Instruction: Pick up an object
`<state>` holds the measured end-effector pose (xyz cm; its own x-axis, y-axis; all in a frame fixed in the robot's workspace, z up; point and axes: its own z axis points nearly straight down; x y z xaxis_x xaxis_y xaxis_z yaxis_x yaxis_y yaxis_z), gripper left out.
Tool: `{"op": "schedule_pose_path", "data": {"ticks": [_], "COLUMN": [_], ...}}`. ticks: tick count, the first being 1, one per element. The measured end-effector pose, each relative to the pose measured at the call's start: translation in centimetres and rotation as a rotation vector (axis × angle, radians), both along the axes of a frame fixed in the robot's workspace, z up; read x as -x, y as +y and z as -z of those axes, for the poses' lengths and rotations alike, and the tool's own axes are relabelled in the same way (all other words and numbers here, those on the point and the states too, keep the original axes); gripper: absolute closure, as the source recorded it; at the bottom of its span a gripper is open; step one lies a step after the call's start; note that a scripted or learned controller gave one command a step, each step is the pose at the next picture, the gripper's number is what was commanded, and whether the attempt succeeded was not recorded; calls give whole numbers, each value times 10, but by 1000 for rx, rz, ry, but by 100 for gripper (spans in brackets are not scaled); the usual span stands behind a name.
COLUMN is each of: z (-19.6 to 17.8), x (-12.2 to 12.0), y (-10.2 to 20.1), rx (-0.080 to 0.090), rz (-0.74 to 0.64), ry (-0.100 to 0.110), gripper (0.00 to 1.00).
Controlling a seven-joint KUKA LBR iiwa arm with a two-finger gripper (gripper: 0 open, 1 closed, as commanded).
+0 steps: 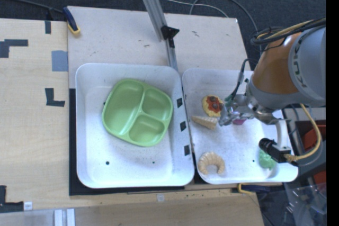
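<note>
A: The pincer (226, 116) is down in the right-hand shallow white plastic bin (235, 148), at the end of the grey arm with the orange band (286, 74). Spread or pressed together? From this height I can't tell.

B: I can see nothing pinched in it either. The nearest thing is the beige ridged cone (205, 122), lying on its side. Its tip points toward the other bin and its wide end is just beside the pincer.

A: Just above that is the round yellow toy tart with a glossy red top (213, 105), near the dividing wall.

B: There's a small pinkish-purple piece (240, 121) peeking out at the pincer's right, too hidden to tell its shape.

A: By the front rim lies a tan toy croissant (212, 163), segmented and curved, with its horns pointing to the rim. It's well apart from the pincer.

B: In the lower right corner there's a soft-looking green lump (266, 160) against the wall.

A: The left-hand shallow white bin (82, 114) carries a light green plastic plate with three compartments (139, 112). It's matte, a rounded square, and sits skewed.

B: Any writing? There are little black marks (183, 125) where the bins meet, too small to read. The pale wooden desk (32, 140) has dark and grey tape patches (59, 61), just plain shapes.
</note>
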<state>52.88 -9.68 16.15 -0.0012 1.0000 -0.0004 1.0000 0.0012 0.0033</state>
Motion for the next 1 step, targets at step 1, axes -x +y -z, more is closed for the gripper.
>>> {"op": "schedule_pose_path", "data": {"ticks": [1], "z": [-42], "x": [1], "y": [1], "rx": [0], "rz": [0], "ry": [1], "gripper": [100]}}
